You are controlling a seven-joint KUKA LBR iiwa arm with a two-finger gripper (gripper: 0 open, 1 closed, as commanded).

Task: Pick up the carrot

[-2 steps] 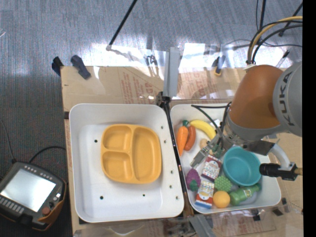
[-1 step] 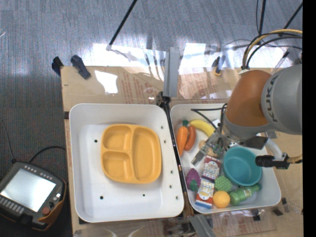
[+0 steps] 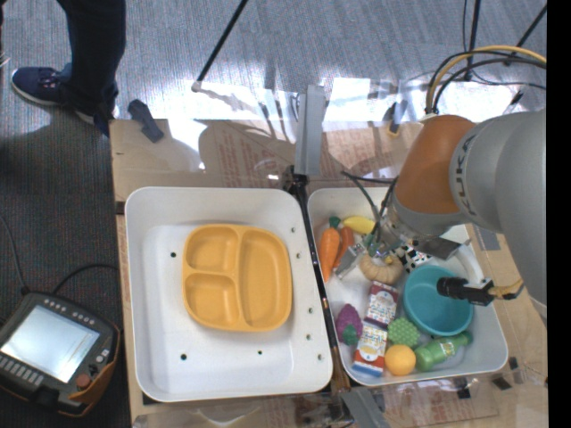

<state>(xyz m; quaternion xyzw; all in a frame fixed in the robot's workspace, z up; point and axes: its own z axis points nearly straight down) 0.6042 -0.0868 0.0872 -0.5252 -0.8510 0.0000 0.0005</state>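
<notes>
Left shallow white plastic bin: holds one yellow three-compartment plastic tray, lying flat near the centre.

Right shallow white plastic bin: crowded with toy food.
- Orange plastic carrot with green top, lying along the left wall, green end pointing away from the camera.
- Yellow banana-shaped toy, just beyond the carrot.
- Teal round plastic bowl, right of centre.
- Small printed carton, lying flat beside the bowl.
- Purple toy piece, left of the carton.
- Round orange fruit toy and green bottle-like toy, at the near edge.

Grey arm with orange band: reaches in from the right, wrist over the bin's far half. Two-finger gripper sits low among the items, just right of the carrot (whether its fingers are parted or closed cannot be told; nothing is seen between them).
</notes>
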